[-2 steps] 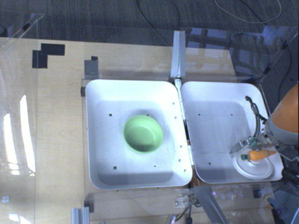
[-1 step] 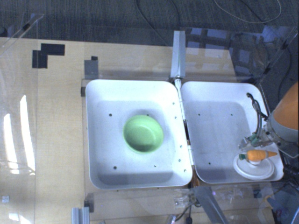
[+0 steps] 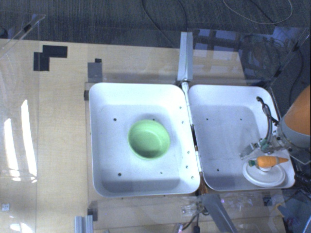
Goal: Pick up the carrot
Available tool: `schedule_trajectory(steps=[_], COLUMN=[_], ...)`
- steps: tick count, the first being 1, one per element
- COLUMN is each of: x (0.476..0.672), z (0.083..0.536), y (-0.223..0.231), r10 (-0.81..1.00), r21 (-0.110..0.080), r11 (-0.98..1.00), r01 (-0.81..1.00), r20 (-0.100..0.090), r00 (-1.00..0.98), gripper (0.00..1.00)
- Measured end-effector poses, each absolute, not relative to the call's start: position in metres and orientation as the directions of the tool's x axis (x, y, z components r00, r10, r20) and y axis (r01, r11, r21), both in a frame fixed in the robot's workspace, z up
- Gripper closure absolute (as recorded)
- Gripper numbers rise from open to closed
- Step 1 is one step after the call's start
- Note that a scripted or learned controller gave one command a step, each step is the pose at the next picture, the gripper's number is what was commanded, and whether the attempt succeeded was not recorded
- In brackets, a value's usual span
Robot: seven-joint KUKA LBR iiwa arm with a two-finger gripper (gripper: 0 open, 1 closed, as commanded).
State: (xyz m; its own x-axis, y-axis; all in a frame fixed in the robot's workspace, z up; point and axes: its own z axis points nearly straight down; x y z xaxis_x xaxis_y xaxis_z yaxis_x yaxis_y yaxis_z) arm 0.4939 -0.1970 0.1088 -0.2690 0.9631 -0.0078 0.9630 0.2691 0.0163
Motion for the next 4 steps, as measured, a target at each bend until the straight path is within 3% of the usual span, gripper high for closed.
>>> schedule_trajectory(steps=[1,2,3,4], x=[0.492,0.496,0.49,0.49], z=[0.09,0.104,0.188,0.188], y=[-0.205,-0.204,-0.145,-0.145], r10=[0.89,0.889,0.884,0.884], r21=[0.011,0.02,0.009,0.008], r11=[0.456,0.457,0.467,0.467], r01=[0.89,0.889,0.884,0.884], r20=[-0.009,-0.013,-0.008,-0.007], r00=[-0.456,-0.457,-0.467,-0.467], gripper=[0.0,1.0,1.0,0.0])
